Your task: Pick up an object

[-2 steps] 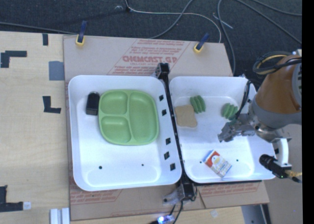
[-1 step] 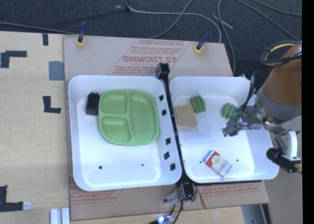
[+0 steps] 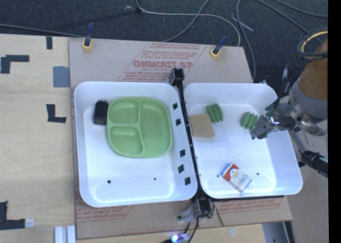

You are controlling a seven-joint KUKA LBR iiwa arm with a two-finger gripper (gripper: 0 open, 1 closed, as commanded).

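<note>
hand (image 3: 261, 129) is seen over the right bin (image 3: 282, 183), near its right wall; finger state cannot be told | green ridged piece (image 3: 248, 120) lies just beside the hand, to its left | second green piece (image 3: 214, 112) and tan slab (image 3: 202, 126) lie further left | red-and-white packet (image 3: 235, 176) lies below-left, well apart

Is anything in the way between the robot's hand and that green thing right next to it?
Nothing visible is. The gripper sits right beside the nearest green ridged piece in the right bin, with no other object between them.
</note>
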